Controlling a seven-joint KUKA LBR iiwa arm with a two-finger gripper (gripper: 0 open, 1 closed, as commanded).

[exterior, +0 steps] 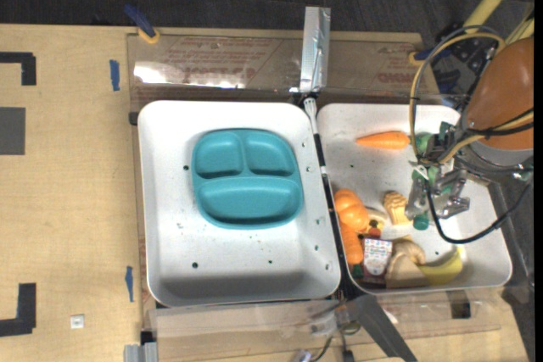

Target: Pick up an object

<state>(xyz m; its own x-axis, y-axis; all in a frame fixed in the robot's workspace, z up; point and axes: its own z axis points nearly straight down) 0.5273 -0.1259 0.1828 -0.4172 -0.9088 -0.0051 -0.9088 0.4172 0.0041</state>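
The right bin (475, 254) holds an orange carrot (383, 140) near its far edge, an orange pepper-like piece (349, 216) against its left wall, a small bottle with a red and white label (376, 254), a tan pastry-like piece (395, 206) and a yellow banana (443, 267) at the front. My gripper (419, 212) hangs over the middle of this bin, pointing down just right of the tan piece. Its fingertips are green-tipped and nothing shows between them.
The left bin (170, 267) carries a teal divided plate (247, 176). A silver taped post (316, 47) stands behind the wall between the bins. Cables loop around the wrist at the right. Tan bench surface (59, 208) spreads to the left.
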